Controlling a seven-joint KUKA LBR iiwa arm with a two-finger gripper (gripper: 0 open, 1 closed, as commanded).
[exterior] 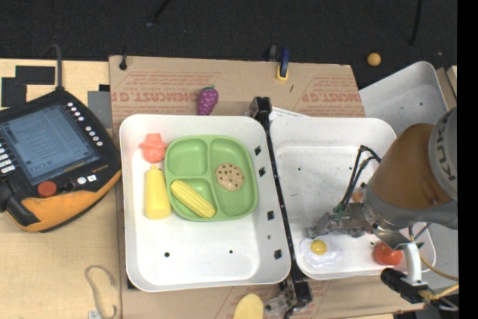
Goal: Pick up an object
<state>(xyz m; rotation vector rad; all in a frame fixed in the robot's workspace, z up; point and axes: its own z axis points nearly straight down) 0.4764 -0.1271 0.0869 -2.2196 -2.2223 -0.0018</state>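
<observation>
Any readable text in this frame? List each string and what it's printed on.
"KU", partial white lettering on the grey robot arm, cut off at the right.
Red print on the brown cardboard sheet behind the bins: upside down, too blurred to read.
Lines on the teach pendant screen: too small to read.

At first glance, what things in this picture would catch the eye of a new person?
The green divided plate in the left bin stands out, holding a corn cob and a cookie, with a yellow bottle beside it. At the right, the grey and orange arm reaches over the right bin, near a fried egg.
</observation>
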